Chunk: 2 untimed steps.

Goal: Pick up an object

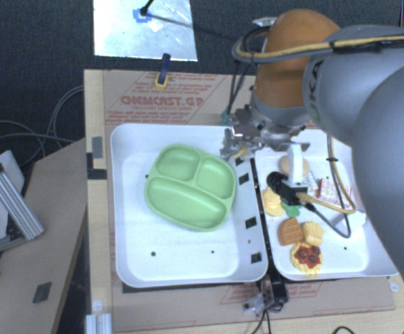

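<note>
A light green divided plate (189, 185) lies in the left bin (128, 207), a little above its middle. The right bin (358, 252) holds small toy foods: a pizza slice (307, 257), an orange waffle piece (291, 232), a yellow piece (272, 202) and a white and red packet (323, 186). My gripper (235, 143) hangs over the far end of the divider between the bins, just past the plate's upper right rim. Nothing shows in its grasp. The big grey arm covers the right bin's far right part.
A cardboard sheet (167, 96) lies under the bins. Black clips (247, 202) sit along the left bin's right wall. A silvery sheet (144, 19) lies behind the bench, and a metal frame (3, 186) stands to the left.
</note>
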### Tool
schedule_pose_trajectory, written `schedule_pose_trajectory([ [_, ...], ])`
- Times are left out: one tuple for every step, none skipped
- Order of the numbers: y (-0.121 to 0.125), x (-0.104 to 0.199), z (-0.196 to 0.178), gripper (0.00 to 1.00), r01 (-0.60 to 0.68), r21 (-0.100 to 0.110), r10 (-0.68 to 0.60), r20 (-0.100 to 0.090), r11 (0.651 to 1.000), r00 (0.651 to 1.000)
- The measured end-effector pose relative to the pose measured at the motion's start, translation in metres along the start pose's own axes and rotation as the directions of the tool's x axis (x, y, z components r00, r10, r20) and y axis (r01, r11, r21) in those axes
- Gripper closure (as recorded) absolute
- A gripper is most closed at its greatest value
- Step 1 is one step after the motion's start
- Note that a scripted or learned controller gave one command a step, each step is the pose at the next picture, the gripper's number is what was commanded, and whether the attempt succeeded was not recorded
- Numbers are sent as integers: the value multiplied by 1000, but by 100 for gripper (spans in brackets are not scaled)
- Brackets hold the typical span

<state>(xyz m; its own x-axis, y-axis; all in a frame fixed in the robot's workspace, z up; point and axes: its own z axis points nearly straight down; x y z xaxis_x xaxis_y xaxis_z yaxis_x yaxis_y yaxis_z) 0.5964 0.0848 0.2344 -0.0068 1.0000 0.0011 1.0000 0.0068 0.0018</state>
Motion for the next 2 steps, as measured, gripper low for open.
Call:
schedule_pose_trajectory([
  [-6, 1, 19, 100, -4, 2, 4, 1, 1000, 1000],
  [2, -11, 13, 100, -7, 0, 7, 1, 1000, 1000],
])
